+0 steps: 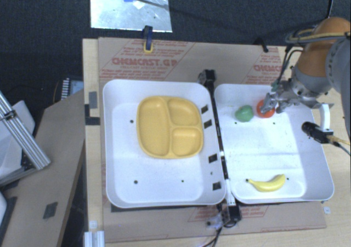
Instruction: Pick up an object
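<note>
In the right bin (274,147) a small green round object (244,113) lies near the far wall. Just to its right is a red-orange object (265,111), partly covered by my gripper (270,105), which hangs low right over it. I cannot tell whether the red-orange object is between the fingers. A yellow banana (267,183) lies near the bin's front wall, far from the gripper.
The left bin (118,142) holds a yellow divided plate (169,126). A black divider with clips (215,131) separates the two bins. The arm (323,57) comes in over the right bin's far right corner.
</note>
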Motion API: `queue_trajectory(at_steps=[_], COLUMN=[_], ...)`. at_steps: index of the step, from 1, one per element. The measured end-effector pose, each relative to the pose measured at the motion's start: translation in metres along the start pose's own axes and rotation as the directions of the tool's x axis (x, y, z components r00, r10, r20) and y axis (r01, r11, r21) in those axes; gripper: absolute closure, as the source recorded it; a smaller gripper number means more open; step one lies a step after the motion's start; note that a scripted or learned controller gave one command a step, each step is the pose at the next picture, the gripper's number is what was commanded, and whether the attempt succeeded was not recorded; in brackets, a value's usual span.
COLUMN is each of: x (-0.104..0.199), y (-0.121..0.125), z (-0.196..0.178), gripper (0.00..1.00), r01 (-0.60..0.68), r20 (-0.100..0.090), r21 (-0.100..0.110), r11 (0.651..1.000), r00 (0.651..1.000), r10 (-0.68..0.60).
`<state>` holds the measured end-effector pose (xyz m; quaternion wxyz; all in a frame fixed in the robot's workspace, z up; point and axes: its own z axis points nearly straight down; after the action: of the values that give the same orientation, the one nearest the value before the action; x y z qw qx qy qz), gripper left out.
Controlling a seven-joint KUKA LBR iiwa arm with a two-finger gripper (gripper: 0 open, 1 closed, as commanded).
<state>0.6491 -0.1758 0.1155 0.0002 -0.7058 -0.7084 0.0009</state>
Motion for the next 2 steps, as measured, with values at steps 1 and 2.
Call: queue_trajectory(at_steps=[1, 2], x=[0.005, 0.005], y=[-0.005, -0.003], z=[-0.049, -0.104], gripper=[1.00, 1.00], r01=[0.000, 0.002], r20=[0.000, 0.001], r21=[-0.008, -0.009], r11=[1.000, 1.000], r00=[1.000, 1.000], r10=[0.000, -0.002])
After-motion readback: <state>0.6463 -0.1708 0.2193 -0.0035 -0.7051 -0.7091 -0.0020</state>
